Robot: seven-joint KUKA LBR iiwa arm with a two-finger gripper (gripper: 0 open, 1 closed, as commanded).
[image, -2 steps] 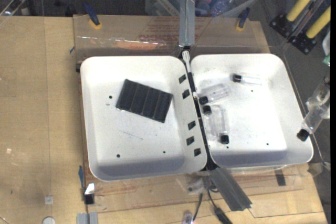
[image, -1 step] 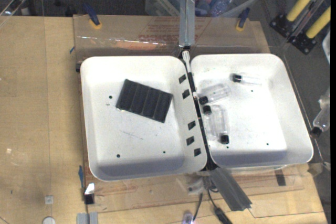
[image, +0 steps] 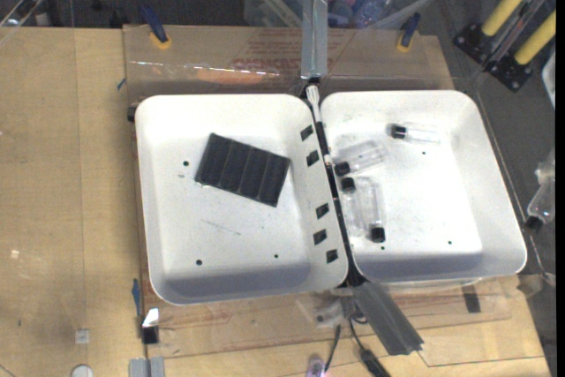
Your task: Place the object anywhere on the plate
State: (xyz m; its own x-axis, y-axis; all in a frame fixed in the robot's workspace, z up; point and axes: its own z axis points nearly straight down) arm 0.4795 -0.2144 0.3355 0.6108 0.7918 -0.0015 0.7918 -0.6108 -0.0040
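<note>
Clear plastic vials with black caps (image: 364, 190) lying clustered in right white bin (image: 494, 234); dark ribbed rectangular plate (image: 243, 169) flat in left bin (image: 159, 260); gripper state: cannot tell; risk: slick round vials rolling off grasp or plate.

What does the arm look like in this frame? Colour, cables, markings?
Little to go on: a pale grey, blurred sliver at the view's right edge, beside the right bin, may be part of the arm. Cables and markings are too unclear to tell.
</note>
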